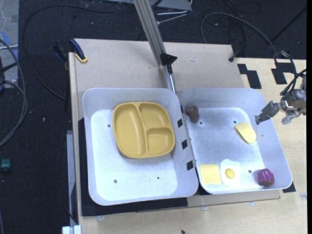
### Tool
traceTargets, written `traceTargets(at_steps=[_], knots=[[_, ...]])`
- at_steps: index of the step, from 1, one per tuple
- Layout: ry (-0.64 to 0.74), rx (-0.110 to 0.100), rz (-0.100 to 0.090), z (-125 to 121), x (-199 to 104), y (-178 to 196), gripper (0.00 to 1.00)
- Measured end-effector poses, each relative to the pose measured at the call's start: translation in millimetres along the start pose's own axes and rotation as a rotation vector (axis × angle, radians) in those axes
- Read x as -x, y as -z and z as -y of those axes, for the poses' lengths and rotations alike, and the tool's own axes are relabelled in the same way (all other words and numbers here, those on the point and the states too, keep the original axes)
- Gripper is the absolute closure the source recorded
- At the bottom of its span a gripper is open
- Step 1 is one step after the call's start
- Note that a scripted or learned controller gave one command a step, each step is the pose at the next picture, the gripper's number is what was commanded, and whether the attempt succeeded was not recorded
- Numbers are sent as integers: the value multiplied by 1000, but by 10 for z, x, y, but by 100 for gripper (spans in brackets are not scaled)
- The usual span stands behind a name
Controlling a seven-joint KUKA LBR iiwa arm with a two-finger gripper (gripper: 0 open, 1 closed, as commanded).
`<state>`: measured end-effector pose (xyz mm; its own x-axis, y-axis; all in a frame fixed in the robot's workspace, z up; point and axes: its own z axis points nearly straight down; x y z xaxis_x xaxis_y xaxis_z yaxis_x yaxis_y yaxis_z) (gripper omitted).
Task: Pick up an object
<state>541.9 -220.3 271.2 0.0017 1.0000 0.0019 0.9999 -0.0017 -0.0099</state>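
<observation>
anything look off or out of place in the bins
Nothing stands out. The yellow divided plate sits flat in the left bin; the toy foods lie apart in the right bin. The gripper hangs at that bin's right rim.

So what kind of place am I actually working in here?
Most likely a robotics lab test bench: two white bins on a plywood board, toy food like a fried egg, and loose cables on the dark floor.

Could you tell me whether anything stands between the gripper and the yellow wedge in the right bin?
Nothing visible does. The gripper sits at the right bin's right rim, and the yellow wedge lies just below and to the left of it on bare bin floor. The other pieces lie further away.
</observation>
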Motion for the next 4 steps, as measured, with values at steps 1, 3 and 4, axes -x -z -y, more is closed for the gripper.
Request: traceTargets(at_steps=[1, 3, 4], knots=[[3, 10, 3, -21, -6, 54, 0], [1, 5, 1, 56, -61, -1000, 0], [2, 6, 1, 6, -109, -1621, 0]])
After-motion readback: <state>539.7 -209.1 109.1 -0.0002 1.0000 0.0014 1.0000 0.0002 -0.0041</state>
